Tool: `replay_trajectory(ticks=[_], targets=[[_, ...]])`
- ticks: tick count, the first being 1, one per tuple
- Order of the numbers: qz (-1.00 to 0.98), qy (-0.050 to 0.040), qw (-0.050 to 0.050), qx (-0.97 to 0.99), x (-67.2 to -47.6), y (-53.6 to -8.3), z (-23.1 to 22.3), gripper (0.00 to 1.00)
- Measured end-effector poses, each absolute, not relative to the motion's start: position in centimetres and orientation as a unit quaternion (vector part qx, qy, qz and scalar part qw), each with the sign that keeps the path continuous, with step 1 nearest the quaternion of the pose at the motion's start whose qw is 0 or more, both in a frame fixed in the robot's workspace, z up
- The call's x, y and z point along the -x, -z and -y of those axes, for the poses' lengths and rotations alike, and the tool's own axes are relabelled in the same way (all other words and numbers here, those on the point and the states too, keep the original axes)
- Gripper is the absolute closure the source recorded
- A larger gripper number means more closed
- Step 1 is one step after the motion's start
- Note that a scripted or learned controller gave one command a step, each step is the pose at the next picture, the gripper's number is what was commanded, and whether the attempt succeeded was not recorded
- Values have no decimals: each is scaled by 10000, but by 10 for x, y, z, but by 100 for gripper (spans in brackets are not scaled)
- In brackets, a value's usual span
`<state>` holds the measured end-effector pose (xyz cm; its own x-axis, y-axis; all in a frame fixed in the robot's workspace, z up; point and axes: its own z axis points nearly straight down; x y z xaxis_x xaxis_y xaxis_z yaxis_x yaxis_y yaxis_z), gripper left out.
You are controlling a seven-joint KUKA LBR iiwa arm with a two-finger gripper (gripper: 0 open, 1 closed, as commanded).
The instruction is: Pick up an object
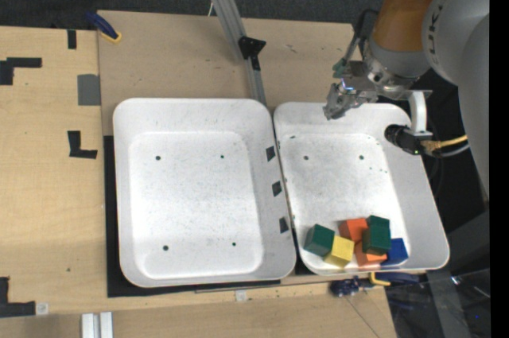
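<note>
Several small blocks lie huddled in the near corner of the right bin (413, 193): a dark green block (320, 238), a yellow one (342, 250), an orange one (354, 229), another green one (378, 233), a blue one (396, 250) and a red-orange piece (367, 257). My gripper (337, 105) hangs over the far rim of the right bin, well away from the blocks. Nothing shows between its fingers.
The left bin (195, 185) sits beside the right one with black clips at the seam. A slanted metal rail (227, 2) runs down to the far edge between the bins. The wooden bench carries black tape marks at the left.
</note>
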<state>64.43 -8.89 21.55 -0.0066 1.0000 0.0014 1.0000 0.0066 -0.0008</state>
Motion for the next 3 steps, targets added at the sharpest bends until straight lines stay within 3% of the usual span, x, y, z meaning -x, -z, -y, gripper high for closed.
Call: replay_trajectory(ticks=[3], targets=[[7096, -1, 11, 7046, -663, -224, -82, 100]])
